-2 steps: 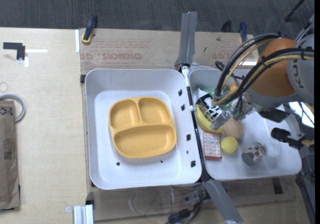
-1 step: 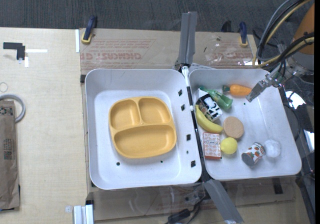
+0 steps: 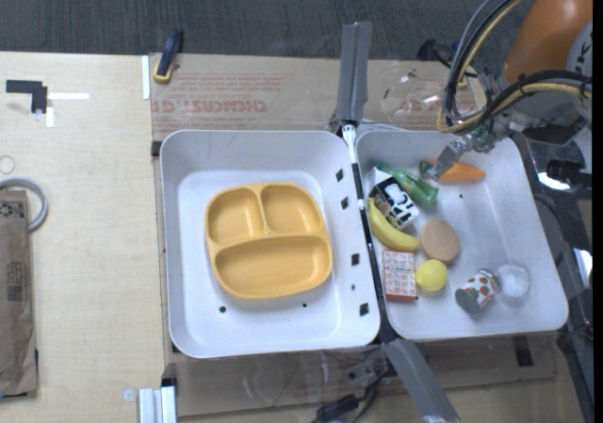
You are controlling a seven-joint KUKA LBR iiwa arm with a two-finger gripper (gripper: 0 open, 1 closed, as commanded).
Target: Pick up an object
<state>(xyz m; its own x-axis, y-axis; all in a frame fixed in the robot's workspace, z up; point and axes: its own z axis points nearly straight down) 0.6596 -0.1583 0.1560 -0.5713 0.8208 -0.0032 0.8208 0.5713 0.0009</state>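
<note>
Camera view, from above at a slant. The gripper point(image 3: 450, 159) reaches into the right bin point(image 3: 537, 313) near its far edge, its tip low over the bin floor beside an orange carrot-shaped object point(image 3: 464, 171); whether the tip touches that object cannot be told, and how far the gripper is open cannot be told either. No object is seen lifted clear of the bin floor.

The right bin holds the loose objects. Just beside the carrot-shaped object, toward the divider between the bins, lies a green object point(image 3: 417, 186). Next to it, against the near-left wall, is a black-and-white packet point(image 3: 395, 204), with a yellow banana point(image 3: 388, 228) lying partly under it and curving toward the bin's middle. A round tan object point(image 3: 440, 241) sits just beside the banana's end. Nearer the front edge are a small red-and-white box point(image 3: 399, 275) and, touching or almost touching it, a yellow ball point(image 3: 431, 276). In the front right corner a small can point(image 3: 477, 290) lies tilted, with a pale clear object point(image 3: 513, 281) just beside it.

The left bin point(image 3: 184, 252) holds one thing: a yellow divided plate point(image 3: 269, 240) with three compartments, set flat near the bin's middle, well apart from the walls.
</note>
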